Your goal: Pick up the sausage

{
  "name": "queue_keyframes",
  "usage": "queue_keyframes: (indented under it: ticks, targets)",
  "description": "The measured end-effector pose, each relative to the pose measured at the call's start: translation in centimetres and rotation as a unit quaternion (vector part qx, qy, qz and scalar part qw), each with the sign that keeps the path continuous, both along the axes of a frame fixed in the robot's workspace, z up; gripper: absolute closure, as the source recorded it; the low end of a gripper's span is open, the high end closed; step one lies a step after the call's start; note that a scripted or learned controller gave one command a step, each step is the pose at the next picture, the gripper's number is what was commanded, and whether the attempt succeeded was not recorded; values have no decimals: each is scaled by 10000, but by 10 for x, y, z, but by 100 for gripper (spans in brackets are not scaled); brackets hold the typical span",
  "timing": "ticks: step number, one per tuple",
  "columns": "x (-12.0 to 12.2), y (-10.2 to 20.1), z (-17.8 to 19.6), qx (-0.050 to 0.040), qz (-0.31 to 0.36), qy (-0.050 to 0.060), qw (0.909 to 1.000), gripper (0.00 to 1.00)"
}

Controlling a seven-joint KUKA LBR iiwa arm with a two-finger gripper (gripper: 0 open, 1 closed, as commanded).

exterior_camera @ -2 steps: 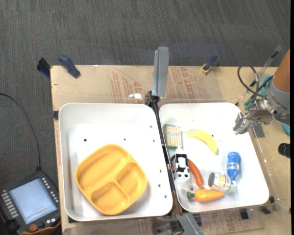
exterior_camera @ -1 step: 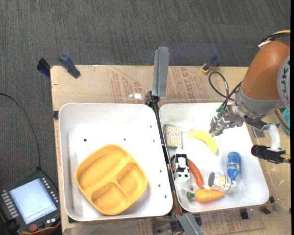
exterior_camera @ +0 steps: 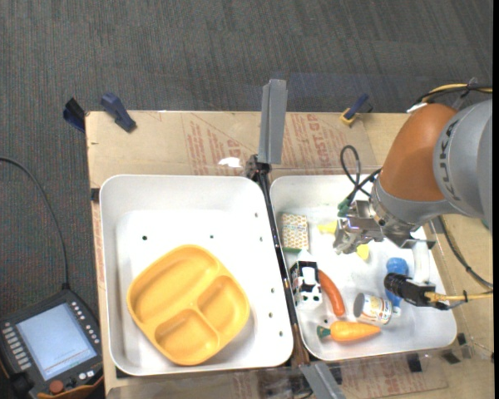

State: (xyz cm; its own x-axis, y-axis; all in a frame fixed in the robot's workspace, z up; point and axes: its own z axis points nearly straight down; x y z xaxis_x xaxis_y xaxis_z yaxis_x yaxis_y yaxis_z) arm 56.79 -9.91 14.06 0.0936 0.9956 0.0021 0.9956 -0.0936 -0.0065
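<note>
- The sausage [exterior_camera: 331,293] is lying in the right bin [exterior_camera: 446,332], toward its front-left corner, between a cow toy [exterior_camera: 307,282] and a small jar [exterior_camera: 376,308].
- A carrot [exterior_camera: 351,332] is resting by the front edge.
- The gripper [exterior_camera: 348,238] is hovering mid-bin, seemingly holding nothing; how far it is spread is unclear.
- A yellow divided plate [exterior_camera: 188,304] is sitting in the left bin [exterior_camera: 116,198].

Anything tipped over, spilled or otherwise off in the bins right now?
Nothing spilled or broken. The right bin is crowded: the sausage lies wedged between the cow toy and a small jar lying on its side, with the carrot just below. The yellow tray sits askew.
</note>
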Motion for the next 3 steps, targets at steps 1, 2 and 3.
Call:
queue_keyframes:
  ticks: [1,2,3]
  targets:
    - [-17,-17,-45,7,1449,-9,9894,100]
    - [-34,-101,22,2,2460,-33,9693,100]
    - [-34,-113,106,0,3791,-43,9253,100]
